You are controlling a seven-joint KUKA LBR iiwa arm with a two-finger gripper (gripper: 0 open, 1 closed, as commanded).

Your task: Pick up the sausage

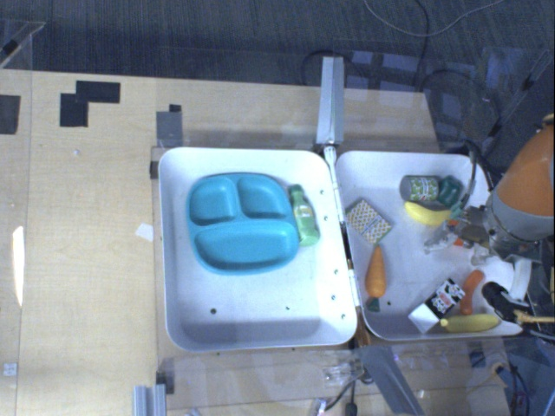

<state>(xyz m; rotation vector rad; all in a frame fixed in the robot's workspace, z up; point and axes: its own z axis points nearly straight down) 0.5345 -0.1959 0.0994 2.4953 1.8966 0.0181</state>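
Sausage [471, 290] lies in the right bin [395, 167], long axis near upright, just below the end effector [449, 237], whose fingers' state I cannot tell.

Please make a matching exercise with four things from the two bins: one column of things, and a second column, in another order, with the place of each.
Things:
1. tray
2. green bottle
3. carrot
4. can

Places:
A. far part of the right bin, just above a banana
B. middle of the left bin
C. right bin, near the wall between the bins
D. left bin, against the tray's right edge

Pairs: 1-B, 2-D, 3-C, 4-A
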